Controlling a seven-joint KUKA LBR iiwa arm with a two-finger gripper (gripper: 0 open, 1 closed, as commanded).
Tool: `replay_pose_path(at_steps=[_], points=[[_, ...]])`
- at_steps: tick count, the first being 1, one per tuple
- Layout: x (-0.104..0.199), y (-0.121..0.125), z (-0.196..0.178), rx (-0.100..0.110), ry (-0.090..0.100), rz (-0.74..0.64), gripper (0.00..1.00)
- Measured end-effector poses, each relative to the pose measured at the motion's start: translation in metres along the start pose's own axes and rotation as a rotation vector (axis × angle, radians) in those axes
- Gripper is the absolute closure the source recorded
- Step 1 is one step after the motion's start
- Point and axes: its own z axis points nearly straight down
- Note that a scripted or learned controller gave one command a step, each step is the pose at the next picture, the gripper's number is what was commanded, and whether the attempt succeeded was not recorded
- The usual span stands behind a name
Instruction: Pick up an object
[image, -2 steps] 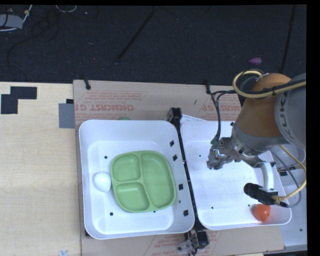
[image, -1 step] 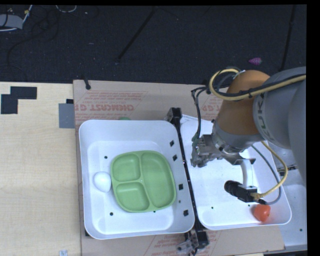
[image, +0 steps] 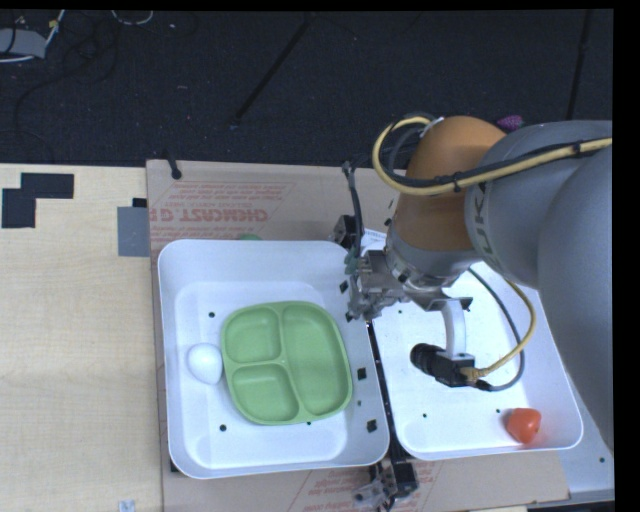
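Observation:
A green three-compartment plate (image: 286, 362) lies flat in the left white bin (image: 178, 300). A small white egg-shaped object (image: 205, 362) rests against the plate's left edge. In the right white bin (image: 560, 395), a small orange-red object (image: 522, 424) sits near the front right corner. My gripper (image: 362, 292) hangs low over the divide between the two bins, just beyond the plate's far right corner. The bulky grey wrist above hides much of it, and nothing shows in its grasp.
The arm's grey body and orange band (image: 450, 160) cover the far and right parts of the right bin. A black connector on a yellow cable (image: 445, 365) dangles over the right bin's middle. Cardboard (image: 250, 205) lies beneath the bins, and the wooden bench (image: 70, 350) extends left.

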Motion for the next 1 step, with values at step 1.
replay_pose_path(at_steps=[1], points=[[0.0583, 0.0167, -0.0121, 0.000, 0.000, 0.000, 1.00]])
